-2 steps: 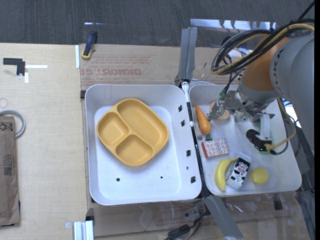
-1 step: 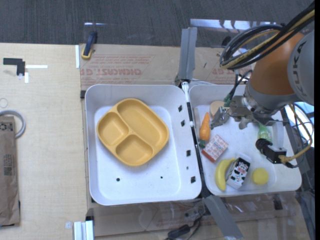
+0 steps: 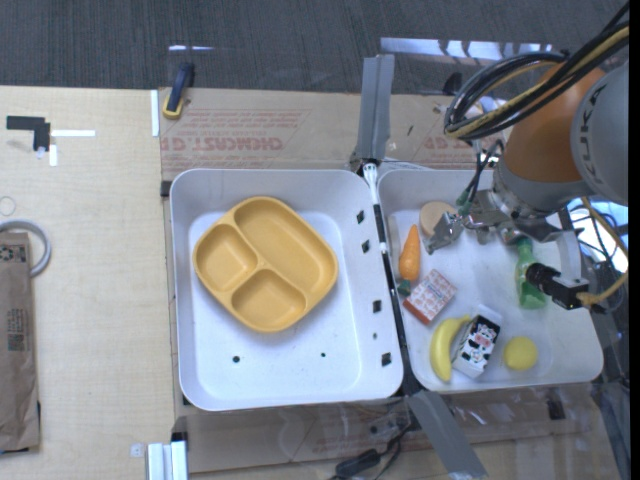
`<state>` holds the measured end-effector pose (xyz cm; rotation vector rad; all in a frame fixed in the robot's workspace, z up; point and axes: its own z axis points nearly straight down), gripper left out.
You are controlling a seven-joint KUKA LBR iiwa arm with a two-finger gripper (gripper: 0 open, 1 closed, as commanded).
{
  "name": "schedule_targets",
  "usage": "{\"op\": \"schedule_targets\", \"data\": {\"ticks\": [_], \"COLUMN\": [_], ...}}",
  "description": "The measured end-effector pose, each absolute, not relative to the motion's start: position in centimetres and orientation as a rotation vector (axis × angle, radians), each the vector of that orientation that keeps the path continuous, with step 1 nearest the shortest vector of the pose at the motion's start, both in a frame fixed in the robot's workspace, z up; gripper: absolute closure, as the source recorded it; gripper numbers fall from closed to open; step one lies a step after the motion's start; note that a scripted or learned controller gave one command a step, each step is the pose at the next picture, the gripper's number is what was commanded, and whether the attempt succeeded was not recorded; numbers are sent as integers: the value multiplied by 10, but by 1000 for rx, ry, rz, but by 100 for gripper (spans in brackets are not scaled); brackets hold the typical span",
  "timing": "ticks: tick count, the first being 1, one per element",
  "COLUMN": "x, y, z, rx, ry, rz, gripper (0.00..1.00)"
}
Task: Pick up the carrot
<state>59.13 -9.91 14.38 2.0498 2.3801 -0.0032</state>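
Pale wooden surface (image 3: 90, 228) under even light. Beyond its far edge, dark grey carpeted floor (image 3: 250, 18). Against that same far edge, flat brown cardboard sheet (image 3: 260, 133) with red print. On surface's left part, black bracket with white tape (image 3: 35, 133), and nearer the front, brown paper bag (image 3: 15, 338) at left border

**Colours on the bench**

2 white bins (image 3: 190, 298). Yellow divided plate (image 3: 264, 262). Orange carrot (image 3: 410, 253). Yellow banana (image 3: 443, 347) and lemon (image 3: 520, 354). Black-and-white cow-patterned carton (image 3: 477, 345). Red-and-white box (image 3: 431, 296). Green bottle (image 3: 529, 280). Grey arm (image 3: 600, 118), orange band.
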Motion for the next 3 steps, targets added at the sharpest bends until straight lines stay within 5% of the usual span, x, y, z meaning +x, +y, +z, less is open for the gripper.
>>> {"op": "schedule_targets", "data": {"ticks": [1, 2, 3], "x": [571, 563, 575], "y": [-21, -75, -124], "z": [191, 191, 97], "rx": [1929, 1932, 2004], "ry": [2479, 2478, 2406], "rz": [-2, -4, 6], "gripper": [0, 0, 0]}}
